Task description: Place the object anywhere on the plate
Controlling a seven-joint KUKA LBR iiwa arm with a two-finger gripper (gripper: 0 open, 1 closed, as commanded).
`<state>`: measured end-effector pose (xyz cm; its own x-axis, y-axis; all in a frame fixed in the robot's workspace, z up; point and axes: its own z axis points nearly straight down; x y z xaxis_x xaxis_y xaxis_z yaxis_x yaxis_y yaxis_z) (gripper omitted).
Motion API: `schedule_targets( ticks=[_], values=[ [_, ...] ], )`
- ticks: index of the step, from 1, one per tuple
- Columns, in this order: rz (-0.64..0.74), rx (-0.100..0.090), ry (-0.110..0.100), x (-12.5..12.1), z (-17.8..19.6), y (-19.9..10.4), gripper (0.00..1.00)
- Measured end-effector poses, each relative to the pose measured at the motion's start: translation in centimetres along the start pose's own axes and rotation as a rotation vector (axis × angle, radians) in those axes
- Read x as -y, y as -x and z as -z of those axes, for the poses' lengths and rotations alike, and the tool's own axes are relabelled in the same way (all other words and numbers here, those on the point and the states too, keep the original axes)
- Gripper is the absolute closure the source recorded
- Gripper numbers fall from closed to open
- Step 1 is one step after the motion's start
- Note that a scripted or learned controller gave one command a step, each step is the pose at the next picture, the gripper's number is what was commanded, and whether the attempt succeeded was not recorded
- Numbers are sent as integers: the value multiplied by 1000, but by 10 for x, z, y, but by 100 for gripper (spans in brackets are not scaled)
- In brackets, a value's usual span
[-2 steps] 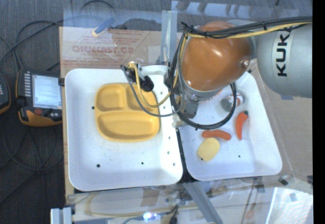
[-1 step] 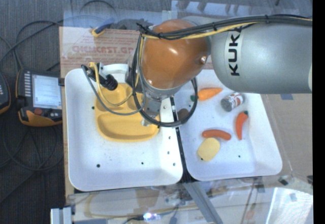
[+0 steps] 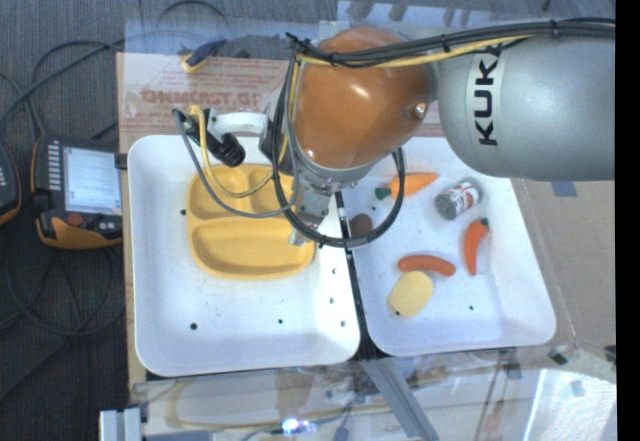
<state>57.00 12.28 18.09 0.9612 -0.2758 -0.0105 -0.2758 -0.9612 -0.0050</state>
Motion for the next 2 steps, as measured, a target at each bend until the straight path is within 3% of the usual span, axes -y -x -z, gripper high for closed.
schedule_targets(
  ticks=[1, 2],
  values=[
    [49, 0, 2, -9, 30, -14, 100],
    [24, 1, 4, -38, -2, 11, 100]
  ],
)
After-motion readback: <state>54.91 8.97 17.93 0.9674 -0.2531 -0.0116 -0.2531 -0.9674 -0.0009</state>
